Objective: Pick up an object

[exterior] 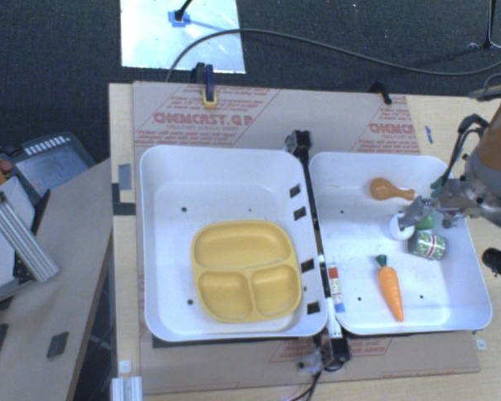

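Two shallow white bins sit side by side on a brown board; the left bin (163, 182) carries a yellow divided tray (246, 270), smooth moulded plastic with three rounded compartments. The right bin (351, 182) holds the loose items. The grey arm (497, 161) comes in from the right, its gripper (423, 215) low over the right half of that bin; whether the fingers are spread or closed cannot be told, since small things crowd around them. Just below the gripper lies a small can (427, 245) on its side, cylindrical, green and white with a red band. A toy carrot (390, 289), tapered orange with a green tuft, lies nearer the front and well apart. An orange pear-shaped piece (388, 190), glossy, with a narrow neck, rests just beside the gripper toward the back. A small white round thing (398, 227) sits touching the gripper's left side. Likely target is one of these three neighbours. Risk: the can, being round and slick, probably rolls away from a closing finger; crowding may cause a pinch on two things at once, or a nudge with no catch.
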Tool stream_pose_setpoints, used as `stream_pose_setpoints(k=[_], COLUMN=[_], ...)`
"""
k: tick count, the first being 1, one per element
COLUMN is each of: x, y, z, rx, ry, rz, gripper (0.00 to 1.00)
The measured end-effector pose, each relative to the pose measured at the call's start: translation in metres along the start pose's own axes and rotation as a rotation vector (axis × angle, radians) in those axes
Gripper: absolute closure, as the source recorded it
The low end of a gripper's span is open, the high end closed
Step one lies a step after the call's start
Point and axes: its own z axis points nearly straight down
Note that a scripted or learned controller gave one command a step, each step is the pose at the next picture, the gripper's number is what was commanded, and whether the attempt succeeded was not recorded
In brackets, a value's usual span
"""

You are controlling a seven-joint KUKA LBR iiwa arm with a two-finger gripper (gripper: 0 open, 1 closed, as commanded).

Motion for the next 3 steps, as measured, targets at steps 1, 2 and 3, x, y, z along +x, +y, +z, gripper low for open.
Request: stream_pose_setpoints(k=[1, 2, 3], x=[0.000, -0.008, -0.008], y=[0.003, -0.002, -0.002], z=[-0.006, 0.049, 0.101], rx=[-0.011, -0.008, -0.009], ry=[-0.003, -0.002, -0.002], rz=[-0.003, -0.001, -0.002], gripper=[0.00, 0.00, 0.00])
